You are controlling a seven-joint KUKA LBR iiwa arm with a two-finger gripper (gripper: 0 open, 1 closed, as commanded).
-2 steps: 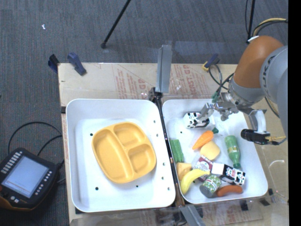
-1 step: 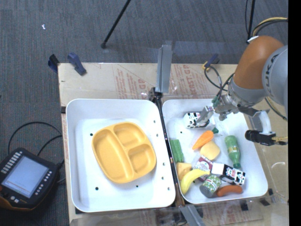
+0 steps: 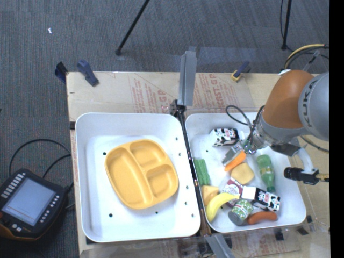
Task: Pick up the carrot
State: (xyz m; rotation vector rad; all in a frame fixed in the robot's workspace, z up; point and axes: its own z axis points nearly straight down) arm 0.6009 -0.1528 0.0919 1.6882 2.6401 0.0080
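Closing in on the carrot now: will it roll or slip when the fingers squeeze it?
The carrot looks like a smooth, tapered toy, so it may slide out toward its thin end. It lies close by the yellow block, which could get nudged. Being rounded, it probably rolls if pushed sideways.

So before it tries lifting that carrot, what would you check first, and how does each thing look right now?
1. Carrot in plain sight in the right bin: ok.
2. Gripper over the carrot's upper end: ok.
3. Carrot between the fingers: cannot tell, the wrist hides them.
4. Room around the carrot: not ok, the yellow cheese block touches it and the green bottle lies near.
5. Cow-print carton clear of the gripper: cannot tell, it sits very near.
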